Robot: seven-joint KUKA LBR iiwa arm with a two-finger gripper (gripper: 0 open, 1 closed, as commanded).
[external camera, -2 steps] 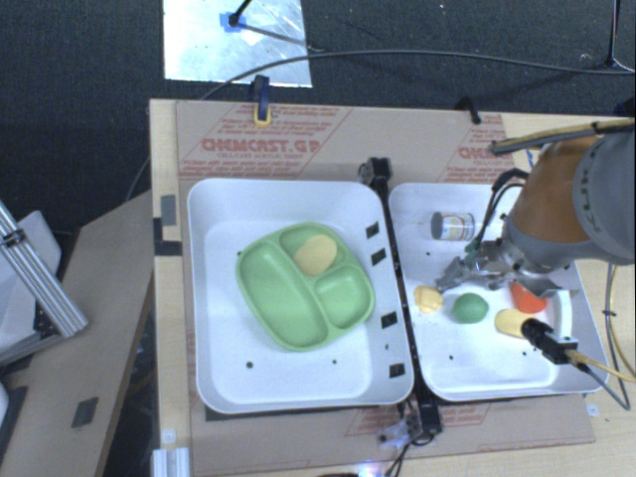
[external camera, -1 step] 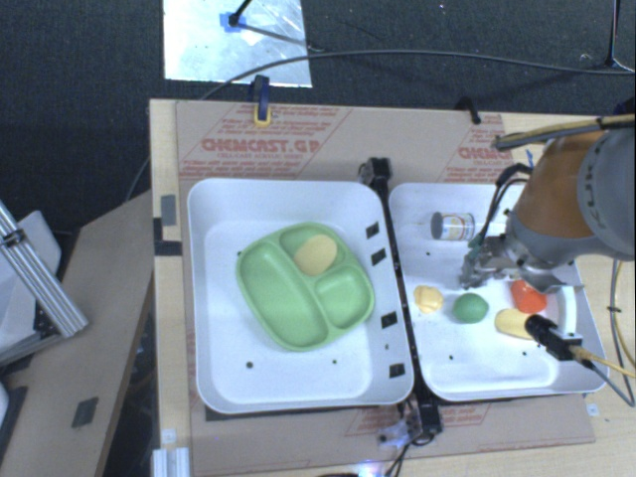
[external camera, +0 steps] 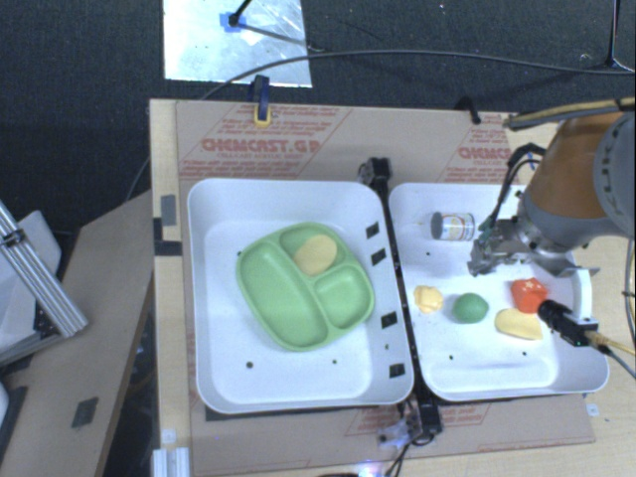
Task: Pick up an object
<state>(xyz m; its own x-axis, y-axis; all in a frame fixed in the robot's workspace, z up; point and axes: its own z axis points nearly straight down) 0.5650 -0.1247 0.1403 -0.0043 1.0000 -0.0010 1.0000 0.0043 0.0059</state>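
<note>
Two white bins sit side by side. In the left bin [external camera: 214, 366] a green divided plate [external camera: 298, 296] carries a pale yellow piece [external camera: 316, 254] in its upper compartment. The right bin [external camera: 497, 371] holds the loose candidates: a small jar on its side [external camera: 453, 227], a small yellow piece [external camera: 428, 299], a green ball [external camera: 470, 308], a red-orange piece [external camera: 529, 292] and a yellow piece [external camera: 521, 324]. All of them lie on the bin floor, so I judge the pick not yet done. The gripper [external camera: 489, 256] hangs over the right bin, between the jar and the green ball; whether it is spread or closed cannot be told, and nothing is seen in its grasp.
</note>
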